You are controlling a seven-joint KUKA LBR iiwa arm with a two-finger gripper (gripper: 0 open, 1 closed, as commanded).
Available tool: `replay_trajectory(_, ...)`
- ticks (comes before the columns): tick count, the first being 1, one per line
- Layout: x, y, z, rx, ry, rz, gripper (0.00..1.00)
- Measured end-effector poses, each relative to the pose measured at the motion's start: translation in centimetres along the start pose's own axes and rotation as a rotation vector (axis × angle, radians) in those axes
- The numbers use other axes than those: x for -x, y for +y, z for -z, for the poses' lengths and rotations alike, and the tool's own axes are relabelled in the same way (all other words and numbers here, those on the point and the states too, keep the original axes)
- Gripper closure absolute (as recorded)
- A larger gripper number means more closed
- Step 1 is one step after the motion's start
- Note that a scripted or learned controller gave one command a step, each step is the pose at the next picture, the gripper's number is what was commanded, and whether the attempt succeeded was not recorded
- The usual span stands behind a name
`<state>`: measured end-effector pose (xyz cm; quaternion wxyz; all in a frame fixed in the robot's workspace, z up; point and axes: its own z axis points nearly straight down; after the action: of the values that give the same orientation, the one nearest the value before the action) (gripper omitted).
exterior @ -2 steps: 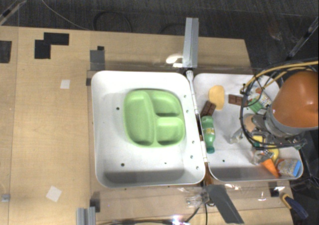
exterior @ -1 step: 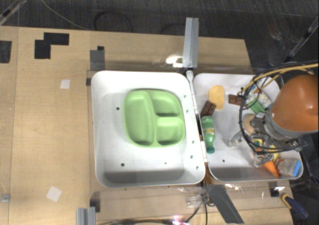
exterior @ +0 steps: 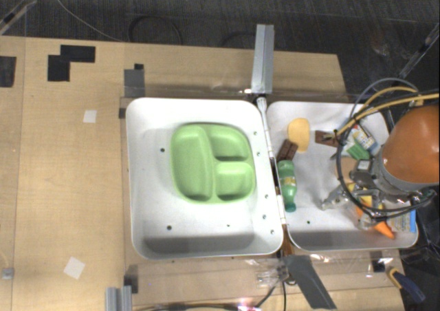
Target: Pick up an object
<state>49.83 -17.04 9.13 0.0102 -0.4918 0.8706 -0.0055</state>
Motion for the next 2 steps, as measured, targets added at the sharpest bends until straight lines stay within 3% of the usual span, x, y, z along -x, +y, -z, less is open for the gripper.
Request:
replay_trajectory(1, 6.6, -1.7, -0.1, 0.009, 0.001, 0.431, 0.0)
replay_trajectory(2, 8.5, 0.8, 0.1, -0.003, 0.009, 0.352, 0.0)
